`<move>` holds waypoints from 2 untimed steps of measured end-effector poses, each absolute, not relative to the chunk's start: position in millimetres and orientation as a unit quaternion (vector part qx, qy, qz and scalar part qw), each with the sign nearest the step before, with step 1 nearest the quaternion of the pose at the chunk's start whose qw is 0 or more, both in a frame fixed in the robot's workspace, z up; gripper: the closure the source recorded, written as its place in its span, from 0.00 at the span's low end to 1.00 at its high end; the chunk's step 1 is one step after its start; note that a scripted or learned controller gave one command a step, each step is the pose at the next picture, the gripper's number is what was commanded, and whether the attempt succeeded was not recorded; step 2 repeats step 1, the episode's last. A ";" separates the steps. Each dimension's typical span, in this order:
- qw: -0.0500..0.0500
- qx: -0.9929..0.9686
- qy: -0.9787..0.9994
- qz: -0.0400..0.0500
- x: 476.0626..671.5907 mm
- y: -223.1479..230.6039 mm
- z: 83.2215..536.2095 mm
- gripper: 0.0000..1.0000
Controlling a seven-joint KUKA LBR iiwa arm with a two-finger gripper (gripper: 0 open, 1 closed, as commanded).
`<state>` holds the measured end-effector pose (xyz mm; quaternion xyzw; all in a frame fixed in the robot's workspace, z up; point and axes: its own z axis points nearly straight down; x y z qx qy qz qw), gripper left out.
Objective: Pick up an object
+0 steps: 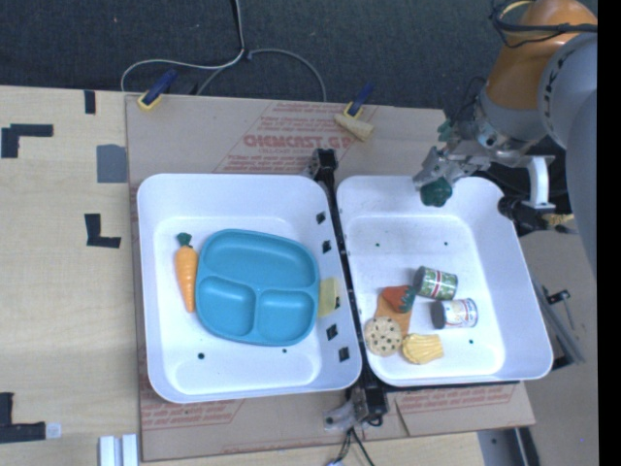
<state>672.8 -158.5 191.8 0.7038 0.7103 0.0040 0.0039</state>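
The gripper (439, 184) hangs over the far edge of the right bin (514, 333), well away from the cluster of small things near that bin's front. A small dark green object (436, 194) sits right at its tip, apparently pinched between the jaws, though the view is too small to be sure it is clear of the bin's rim. If that grip is real, the pick is mostly done and only a clean lift away from the bin remains. Nearer the front of the right bin lie a green can (436, 282), a white can (456, 313), a cookie (382, 336), a yellow chip-like piece (422, 349) and an orange piece (393, 300). Across the divider from the right bin, the left bin (165, 357) holds a blue divided plate (256, 286) with a toy carrot (185, 270) beside it.
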 end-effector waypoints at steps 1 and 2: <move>-0.001 0.704 0.710 0.001 652.7 -75.8 193.7 1.00; -0.001 0.704 0.710 0.001 652.7 -75.8 193.7 1.00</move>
